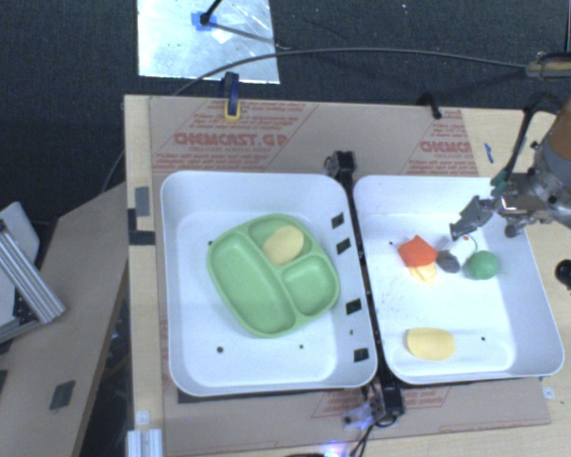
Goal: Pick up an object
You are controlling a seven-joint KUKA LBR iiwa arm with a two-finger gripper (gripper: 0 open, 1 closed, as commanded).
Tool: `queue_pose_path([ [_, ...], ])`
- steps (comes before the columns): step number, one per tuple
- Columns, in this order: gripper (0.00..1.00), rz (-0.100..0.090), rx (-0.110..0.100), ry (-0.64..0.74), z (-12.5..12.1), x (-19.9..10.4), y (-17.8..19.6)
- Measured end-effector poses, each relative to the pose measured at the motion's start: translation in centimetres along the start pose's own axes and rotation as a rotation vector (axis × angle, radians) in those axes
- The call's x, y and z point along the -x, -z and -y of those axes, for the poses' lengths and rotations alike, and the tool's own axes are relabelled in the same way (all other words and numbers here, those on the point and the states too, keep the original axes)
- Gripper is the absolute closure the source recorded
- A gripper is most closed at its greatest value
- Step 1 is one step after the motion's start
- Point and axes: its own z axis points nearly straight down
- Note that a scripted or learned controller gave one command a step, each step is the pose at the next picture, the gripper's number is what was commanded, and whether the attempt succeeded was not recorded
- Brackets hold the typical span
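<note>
In the right bin [514, 350] lie an orange block [417, 251] on a small yellow piece [423, 273], a green ball [482, 265], a small grey object [448, 262] and a yellow oval object [429, 343]. My gripper [468, 221] hangs over the right bin's upper middle, just above and between the orange block and the green ball. Nothing shows between its fingers. In the left bin [200, 360] rests a green divided plate [271, 274] with a yellow object [284, 244] in its top compartment.
A black clamp strip [352, 255] runs between the two bins. The arm's body [563, 174] sits at the right edge above the right bin. A foil sheet [207, 27] lies beyond the bench at the back.
</note>
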Motion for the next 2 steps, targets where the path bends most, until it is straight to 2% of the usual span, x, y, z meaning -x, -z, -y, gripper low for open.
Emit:
queue_pose_path([
  [2,0.0,-0.001,-0.004,-0.003,1.8,0.6,-10.5],
])
